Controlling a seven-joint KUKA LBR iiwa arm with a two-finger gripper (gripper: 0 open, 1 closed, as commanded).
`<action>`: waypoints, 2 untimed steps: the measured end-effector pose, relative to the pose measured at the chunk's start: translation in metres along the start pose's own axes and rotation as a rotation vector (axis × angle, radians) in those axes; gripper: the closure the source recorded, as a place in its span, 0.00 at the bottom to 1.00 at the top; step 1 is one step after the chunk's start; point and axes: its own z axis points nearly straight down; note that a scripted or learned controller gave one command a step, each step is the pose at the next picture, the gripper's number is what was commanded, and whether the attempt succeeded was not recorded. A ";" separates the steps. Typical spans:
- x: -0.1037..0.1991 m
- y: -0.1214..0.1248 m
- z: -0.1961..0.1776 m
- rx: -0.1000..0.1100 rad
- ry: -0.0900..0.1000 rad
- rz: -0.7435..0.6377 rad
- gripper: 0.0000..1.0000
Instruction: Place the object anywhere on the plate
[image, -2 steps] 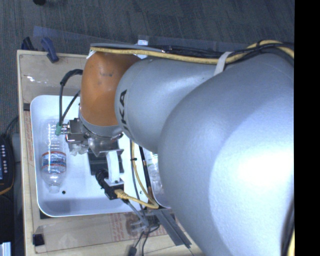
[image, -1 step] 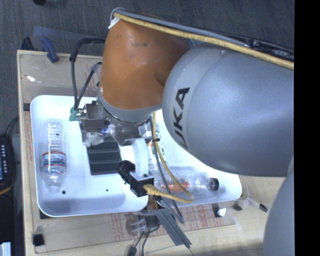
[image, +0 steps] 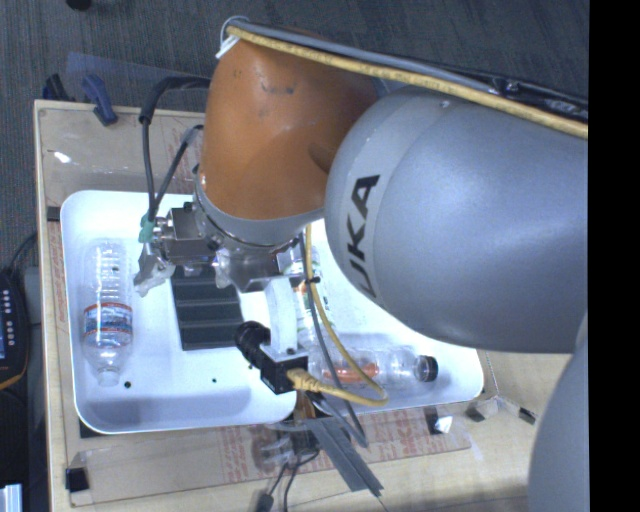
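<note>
My gripper (image: 205, 308) hangs low over the left part of the white bin (image: 160, 400), its black ribbed body pointing down from the metal wrist. A clear plastic water bottle (image: 108, 315) with a blue and red label lies along the bin's left wall, a little left of the gripper and apart from it. A second clear bottle (image: 385, 368) with a black cap lies on its side at the front right of the bin, partly behind a yellow cable. The arm hides the bin's middle and back.
The orange and grey arm (image: 400, 200) covers the upper right of the view. Black cable loops run down from the wrist by a black connector (image: 262, 360). The wooden bench edge (image: 45, 250) borders the bin on the left.
</note>
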 end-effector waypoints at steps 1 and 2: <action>0.013 -0.001 0.160 0.007 -0.004 0.204 0.00; -0.076 0.027 0.078 0.002 0.000 0.591 0.00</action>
